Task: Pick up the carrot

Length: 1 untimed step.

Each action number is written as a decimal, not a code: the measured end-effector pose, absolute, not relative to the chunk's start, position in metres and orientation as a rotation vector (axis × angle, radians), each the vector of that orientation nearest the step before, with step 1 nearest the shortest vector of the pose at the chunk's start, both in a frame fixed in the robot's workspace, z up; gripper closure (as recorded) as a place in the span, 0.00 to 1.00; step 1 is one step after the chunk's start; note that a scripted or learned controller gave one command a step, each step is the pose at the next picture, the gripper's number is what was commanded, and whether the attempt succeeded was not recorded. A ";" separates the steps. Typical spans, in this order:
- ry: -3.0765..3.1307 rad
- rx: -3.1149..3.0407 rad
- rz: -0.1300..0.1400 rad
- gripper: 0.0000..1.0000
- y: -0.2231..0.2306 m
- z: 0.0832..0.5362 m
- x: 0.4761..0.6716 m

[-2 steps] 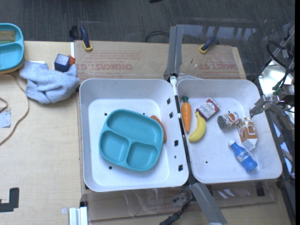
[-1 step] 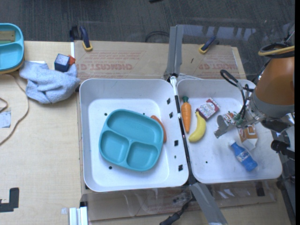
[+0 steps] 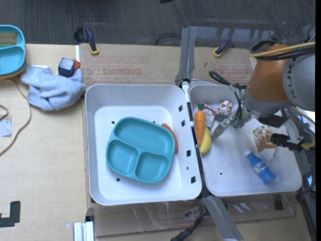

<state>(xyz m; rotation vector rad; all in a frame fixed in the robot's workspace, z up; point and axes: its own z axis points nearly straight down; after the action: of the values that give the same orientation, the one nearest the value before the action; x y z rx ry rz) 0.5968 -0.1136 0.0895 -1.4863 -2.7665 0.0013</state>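
Blue tray [image 3: 141, 149] in the left bin [image 3: 95, 134].
Carrot [image 3: 199, 125] lies against the right bin's [image 3: 281, 182] left wall, above a banana [image 3: 205, 141]; fingers [image 3: 219, 129] just beside it, open, holding nothing.

Carrot [image 3: 199, 125] lies against the right bin's left wall [image 3: 193, 134], banana [image 3: 205, 141] touching below, packet [image 3: 219, 110] beside; bin floor [image 3: 230, 159] open rightward.

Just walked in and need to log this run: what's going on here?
A grey robot arm's end effector hangs low in the right white bin, beside the orange carrot, which lies along the bin's left wall above a yellow banana. The carrot is not lifted yet. A blue divided plate sits in the left bin.
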 end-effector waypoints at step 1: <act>-2.534 -1.856 0.001 0.00 -0.102 0.090 0.633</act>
<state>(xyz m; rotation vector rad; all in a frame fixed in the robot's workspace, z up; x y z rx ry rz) 0.6333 -0.1018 0.0898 -1.8559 -2.5339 0.0014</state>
